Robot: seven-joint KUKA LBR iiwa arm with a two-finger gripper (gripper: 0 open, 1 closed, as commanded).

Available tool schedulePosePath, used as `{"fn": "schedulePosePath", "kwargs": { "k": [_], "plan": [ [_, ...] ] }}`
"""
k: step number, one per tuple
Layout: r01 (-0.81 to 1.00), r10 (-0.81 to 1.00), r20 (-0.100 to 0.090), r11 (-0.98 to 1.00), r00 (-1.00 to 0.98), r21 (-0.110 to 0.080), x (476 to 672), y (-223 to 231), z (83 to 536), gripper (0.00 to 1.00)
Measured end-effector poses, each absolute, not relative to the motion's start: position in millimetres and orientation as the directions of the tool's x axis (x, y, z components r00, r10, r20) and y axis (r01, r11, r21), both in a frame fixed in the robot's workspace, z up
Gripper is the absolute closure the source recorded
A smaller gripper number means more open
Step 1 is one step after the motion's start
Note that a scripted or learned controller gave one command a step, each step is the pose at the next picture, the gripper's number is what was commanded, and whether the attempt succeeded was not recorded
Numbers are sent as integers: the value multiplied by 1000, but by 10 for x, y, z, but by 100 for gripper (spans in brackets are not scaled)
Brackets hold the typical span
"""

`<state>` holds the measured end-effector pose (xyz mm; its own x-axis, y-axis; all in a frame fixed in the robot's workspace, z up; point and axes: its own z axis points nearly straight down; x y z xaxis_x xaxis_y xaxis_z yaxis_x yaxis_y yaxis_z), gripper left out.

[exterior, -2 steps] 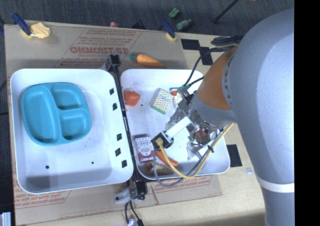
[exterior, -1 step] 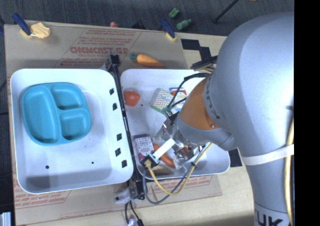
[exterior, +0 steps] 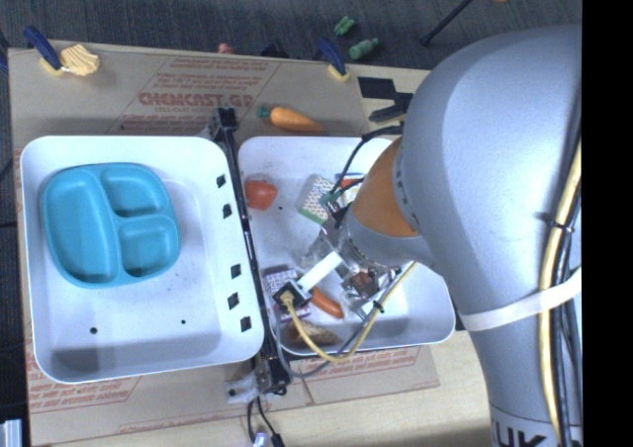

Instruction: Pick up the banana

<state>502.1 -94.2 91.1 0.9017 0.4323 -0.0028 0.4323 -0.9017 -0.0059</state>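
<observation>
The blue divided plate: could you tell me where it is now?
In the camera view, the blue divided plate lies in the left bin, toward its far left corner; the red tomato in the right bin is nearest.

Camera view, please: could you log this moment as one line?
gripper: low in right bin, front end | banana: close by, no hold visible | left bin: blue tray

A blue divided plate (exterior: pixel 109 223) lies in the left bin (exterior: pixel 59 356); a carrot (exterior: pixel 294 120) (orange, green-tipped) rests on the cardboard (exterior: pixel 168 89) behind the right bin (exterior: pixel 287 156).
</observation>
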Motion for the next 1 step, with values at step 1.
{"fn": "schedulePosePath", "kwargs": {
  "k": [1],
  "plan": [
    [535, 535, -2, -845, 845, -6, 5420, -947, 912, 0]
  ]
}}
